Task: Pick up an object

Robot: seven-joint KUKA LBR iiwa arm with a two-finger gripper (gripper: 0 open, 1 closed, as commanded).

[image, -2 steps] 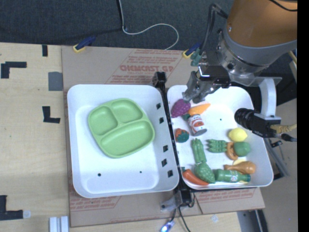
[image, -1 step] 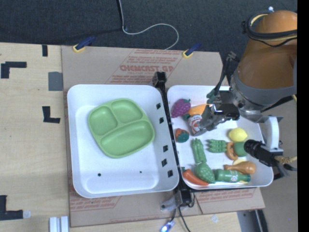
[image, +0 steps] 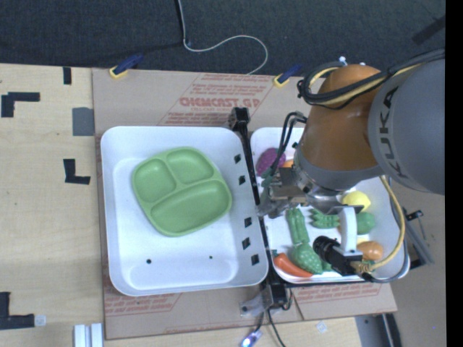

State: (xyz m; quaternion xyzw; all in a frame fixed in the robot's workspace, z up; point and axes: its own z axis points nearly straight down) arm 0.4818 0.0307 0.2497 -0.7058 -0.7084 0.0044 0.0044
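My pincer (image: 278, 197) hangs low in the right bin (image: 394, 194), among the toy food; I cannot tell its state. Nothing looks lifted yet: the green toy (image: 297, 228) lies just beside it, the whole pick left.

One camera sits high above the bench (image: 51, 194) and looks down at a slant. It sees both white bins side by side, the left bin (image: 116, 215) whole and the right bin (image: 394, 215) partly hidden. The arm (image: 391, 136) comes in from the right and looks big because it is closer to the camera. The dark floor (image: 87, 13) shows at the top.
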